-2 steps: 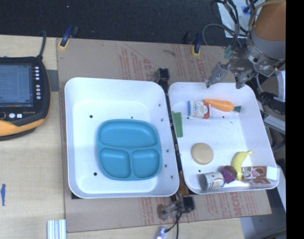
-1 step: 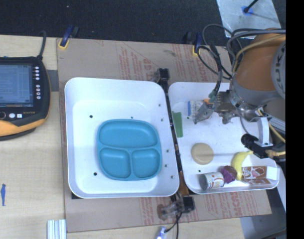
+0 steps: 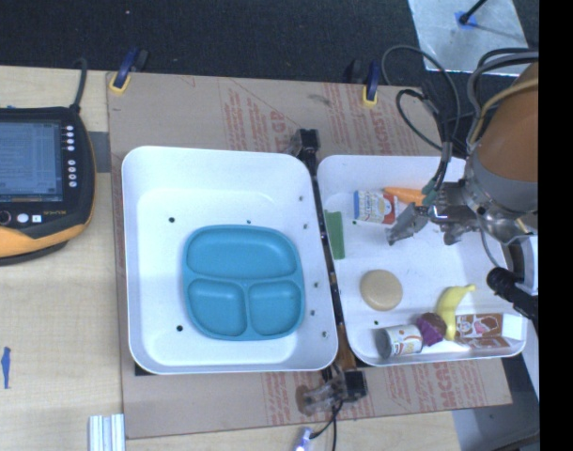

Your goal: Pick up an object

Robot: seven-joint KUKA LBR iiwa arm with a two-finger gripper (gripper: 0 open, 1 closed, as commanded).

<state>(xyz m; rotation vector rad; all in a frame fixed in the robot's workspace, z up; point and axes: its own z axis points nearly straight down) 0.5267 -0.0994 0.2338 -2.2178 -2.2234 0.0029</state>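
where the arm comes in from the right, its gripper (image 3: 427, 225) hangs over the right bin (image 3: 348, 252) with the two dark fingers spread apart, one slanting down-left and the other shorter, nearer the wrist. nothing sits between them; white bin floor shows in the gap. the left fingertip (image 3: 396, 238) lies just below and right of a small white carton (image 3: 373, 206) with blue and red print, near it, though contact cannot be judged from this angle. an orange carrot-shaped piece (image 3: 405, 194) lies just behind the carton, its right end running under the gripper body and partly hidden. below the fingers, apart from them, a round tan disc (image 3: 381, 289) rests on the bin floor. along the front wall lie a yellow banana-like toy (image 3: 454, 300), a purple lump (image 3: 431, 327), a tipped cylindrical can (image 3: 399, 339) and a flat printed packet (image 3: 481, 327), bunched close; their labels are too small to read. a green strip (image 3: 334, 234) lies along the bin's left wall. the orange band (image 3: 508, 130) and grey wrist are cut off at the right. in the left bin (image 3: 155, 252) sits a blue divided plate (image 3: 242, 281). a tablet-like pendant (image 3: 31, 181) rests on the bench at the left, cut off.
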